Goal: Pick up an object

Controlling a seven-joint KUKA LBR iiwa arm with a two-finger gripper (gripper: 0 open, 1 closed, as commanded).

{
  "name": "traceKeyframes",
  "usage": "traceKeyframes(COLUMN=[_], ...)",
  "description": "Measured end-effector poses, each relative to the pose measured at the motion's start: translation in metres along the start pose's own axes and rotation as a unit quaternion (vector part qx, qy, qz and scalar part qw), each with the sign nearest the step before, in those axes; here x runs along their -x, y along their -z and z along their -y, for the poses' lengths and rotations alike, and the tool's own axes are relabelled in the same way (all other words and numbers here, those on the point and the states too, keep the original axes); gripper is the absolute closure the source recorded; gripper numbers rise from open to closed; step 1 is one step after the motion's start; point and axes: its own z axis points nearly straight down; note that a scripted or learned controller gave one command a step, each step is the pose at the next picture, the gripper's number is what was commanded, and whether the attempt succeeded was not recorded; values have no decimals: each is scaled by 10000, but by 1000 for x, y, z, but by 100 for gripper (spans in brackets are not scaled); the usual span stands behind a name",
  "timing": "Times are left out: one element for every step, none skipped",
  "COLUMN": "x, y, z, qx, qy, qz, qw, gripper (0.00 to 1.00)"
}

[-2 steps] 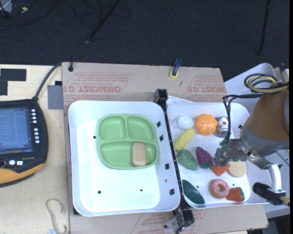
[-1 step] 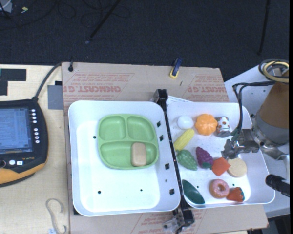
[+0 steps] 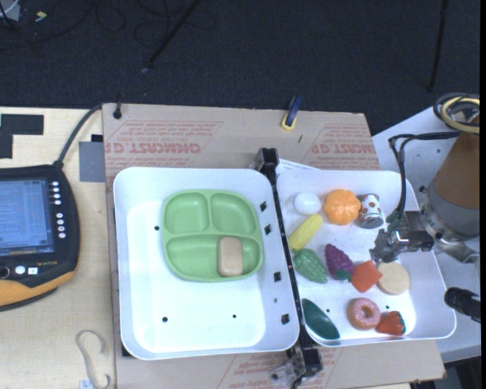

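The step in hand looks like the approach. The claw (image 3: 386, 245) hangs low over the right bin (image 3: 425, 331), at the end of the grey arm (image 3: 458, 193) that reaches in from the right. Whether it is apart or together cannot be told; it is small and dark against the clutter, and nothing can be seen clamped in it.

Directly beneath and beside it lie the likeliest targets: a red block (image 3: 366, 276) and a pale round disc (image 3: 394, 280), touching each other, just near of the claw. Farther off in the same bin sit an orange fruit (image 3: 341, 206), a white egg (image 3: 307, 203), a yellow corn cob (image 3: 305, 232), a purple grape cluster (image 3: 338, 260), a green vegetable (image 3: 311, 265), a pink doughnut (image 3: 362, 312) and a dark green piece (image 3: 320, 321).

The left bin (image 3: 138, 314) carries a green divided plate (image 3: 190, 241) with 1 tan block (image 3: 231, 257) in its near right compartment.

The next move, as I judge it, calls for a short straight descent onto 1 item. The crowding makes that delicate: the red block and the disc sit so close that the claw could land on both or nudge one aside.
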Motion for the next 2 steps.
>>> traceKeyframes(x=[-55,-107], y=[-12,2], z=[4,2], qx=[-18,-5], qy=[16,24], qz=[-13,-7], qw=[10000,10000], gripper=[100,100])
